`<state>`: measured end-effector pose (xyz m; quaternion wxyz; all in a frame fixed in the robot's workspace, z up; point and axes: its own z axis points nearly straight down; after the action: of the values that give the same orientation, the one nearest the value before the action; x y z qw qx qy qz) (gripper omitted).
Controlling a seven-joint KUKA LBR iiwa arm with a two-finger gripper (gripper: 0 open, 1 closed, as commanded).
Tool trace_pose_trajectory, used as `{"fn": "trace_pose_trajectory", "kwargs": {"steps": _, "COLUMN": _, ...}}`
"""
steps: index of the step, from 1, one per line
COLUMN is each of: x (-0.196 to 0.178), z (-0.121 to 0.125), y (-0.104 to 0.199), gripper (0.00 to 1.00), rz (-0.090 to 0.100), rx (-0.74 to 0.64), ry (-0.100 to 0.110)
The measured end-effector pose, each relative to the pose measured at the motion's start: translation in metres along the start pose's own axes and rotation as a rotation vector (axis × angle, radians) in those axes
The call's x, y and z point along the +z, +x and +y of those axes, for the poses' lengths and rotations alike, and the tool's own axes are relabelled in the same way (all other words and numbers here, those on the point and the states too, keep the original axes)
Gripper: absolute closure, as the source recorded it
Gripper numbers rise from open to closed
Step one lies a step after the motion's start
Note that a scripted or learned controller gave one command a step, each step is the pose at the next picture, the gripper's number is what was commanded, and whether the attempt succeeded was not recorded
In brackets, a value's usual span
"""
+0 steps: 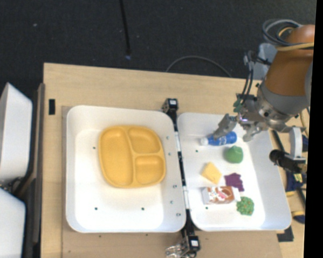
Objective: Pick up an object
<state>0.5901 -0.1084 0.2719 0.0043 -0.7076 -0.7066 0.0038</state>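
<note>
My gripper (238, 130) hangs over the far part of the right bin (270, 212), open, its two grey fingers spread wide with nothing between them. A blue bottle with a white cap (220, 139) lies just under the left finger (225, 126). A green round object (234, 154) sits right in front of the gripper. Nearer the camera lie a yellow wedge (212, 172), a purple piece (234, 181), a red and white packet (219, 195) and a green broccoli-like piece (245, 205).
The left bin (82, 202) holds a yellow divided plate (132, 155). A raised ridge (180, 170) separates the two bins. White boxes (10, 139) stand off the bench at the left. Cables and clamps (289, 159) sit at the right bin's outer edge.
</note>
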Motion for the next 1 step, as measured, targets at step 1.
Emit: {"fn": "trace_pose_trajectory", "kwargs": {"steps": 1, "x": -0.0071, "z": 0.0019, "y": 0.0002, "gripper": 0.00, "rz": -0.001, "rx": -0.002, "ry": -0.013}}
